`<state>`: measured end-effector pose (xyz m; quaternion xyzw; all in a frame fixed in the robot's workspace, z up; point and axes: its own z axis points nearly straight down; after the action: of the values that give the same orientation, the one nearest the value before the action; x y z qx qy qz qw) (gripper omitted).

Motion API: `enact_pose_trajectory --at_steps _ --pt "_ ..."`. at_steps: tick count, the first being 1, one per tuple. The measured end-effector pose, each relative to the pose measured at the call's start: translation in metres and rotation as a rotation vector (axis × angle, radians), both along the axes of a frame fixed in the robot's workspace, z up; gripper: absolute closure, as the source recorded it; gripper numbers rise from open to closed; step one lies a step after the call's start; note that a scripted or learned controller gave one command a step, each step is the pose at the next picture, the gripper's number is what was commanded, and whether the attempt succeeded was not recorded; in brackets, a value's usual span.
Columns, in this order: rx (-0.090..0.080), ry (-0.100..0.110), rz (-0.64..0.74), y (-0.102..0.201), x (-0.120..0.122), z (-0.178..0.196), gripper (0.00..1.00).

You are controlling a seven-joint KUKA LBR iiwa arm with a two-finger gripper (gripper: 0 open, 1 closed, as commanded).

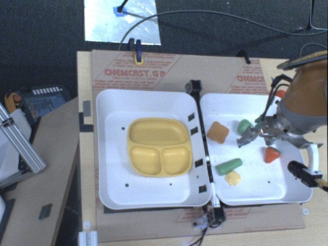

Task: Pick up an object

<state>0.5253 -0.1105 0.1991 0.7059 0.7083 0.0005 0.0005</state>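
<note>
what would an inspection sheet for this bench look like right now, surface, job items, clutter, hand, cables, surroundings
surface: two white bins side by side, left bin and right bin, on a board printed CHEMCAST.
job's things: in the right bin, an orange block, a green piece, a green cylinder, a small yellow piece and a red piece.
clutter: yellow divided tray in the left bin.
hand: the hand hangs over the right bin between the green piece and the red piece; nothing seen between its fingers.
cables: a black cable runs across the dark floor behind the bench.
surroundings: metal sheet on the floor; handheld controller at left.
</note>
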Motion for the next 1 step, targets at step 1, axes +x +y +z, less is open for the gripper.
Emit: enact_pose_trajectory --at_steps 1 --pt "0.001 0.004 -0.001 0.0007 0.0097 -0.0493 0.00"
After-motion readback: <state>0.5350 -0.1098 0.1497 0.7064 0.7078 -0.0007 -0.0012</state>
